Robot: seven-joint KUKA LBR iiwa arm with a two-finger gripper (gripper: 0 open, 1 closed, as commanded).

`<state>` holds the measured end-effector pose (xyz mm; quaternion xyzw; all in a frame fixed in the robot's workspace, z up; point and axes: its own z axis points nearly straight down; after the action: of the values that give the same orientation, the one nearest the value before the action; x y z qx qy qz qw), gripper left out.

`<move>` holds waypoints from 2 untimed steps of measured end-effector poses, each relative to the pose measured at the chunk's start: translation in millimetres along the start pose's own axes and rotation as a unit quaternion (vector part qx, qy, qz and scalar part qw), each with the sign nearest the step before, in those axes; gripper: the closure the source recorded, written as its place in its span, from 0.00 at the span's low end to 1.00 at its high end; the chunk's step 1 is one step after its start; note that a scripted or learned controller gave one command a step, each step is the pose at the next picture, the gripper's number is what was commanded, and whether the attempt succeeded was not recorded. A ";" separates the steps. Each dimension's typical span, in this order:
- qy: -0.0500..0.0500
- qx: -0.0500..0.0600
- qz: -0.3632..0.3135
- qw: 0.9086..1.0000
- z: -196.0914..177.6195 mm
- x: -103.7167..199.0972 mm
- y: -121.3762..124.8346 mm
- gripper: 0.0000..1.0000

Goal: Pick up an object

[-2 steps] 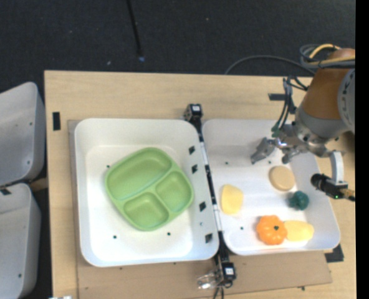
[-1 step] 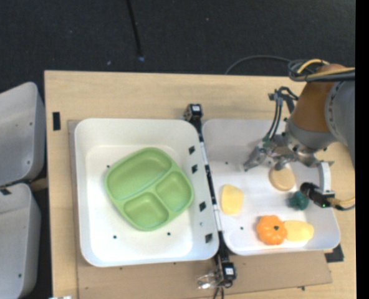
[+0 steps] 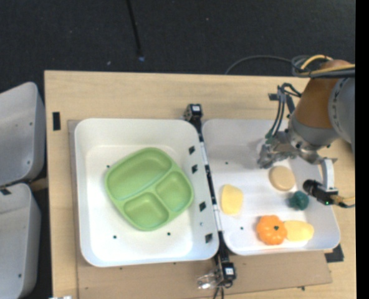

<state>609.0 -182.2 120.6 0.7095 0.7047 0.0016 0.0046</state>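
The right bin [image 3: 247, 132] holds several small objects: a pale yellow piece [image 3: 232, 199] near its left wall, a tan round piece [image 3: 282, 179], a small dark teal object [image 3: 298, 200], an orange pumpkin-like toy [image 3: 271, 229] and a yellow piece [image 3: 298, 231] touching it at the front. My gripper [image 3: 273, 154] hangs low over the right bin's back half, just up and left of the tan round piece. The arm comes in from the right above it. Nothing shows between the fingers.
The left bin [image 3: 91, 229] carries a green divided tray [image 3: 149, 188] with three compartments. A ridge with black clips [image 3: 203, 179] separates the two bins. Cables [image 3: 278, 108] trail by the wrist at the right bin's back edge.
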 end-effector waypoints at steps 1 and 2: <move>0.001 0.001 -0.004 1.000 -60.2 -2.8 11.0 1.00; 0.001 0.000 -0.005 1.000 -115.4 -5.0 12.9 1.00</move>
<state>620.9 -186.9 236.2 0.7060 0.7082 0.0018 0.0040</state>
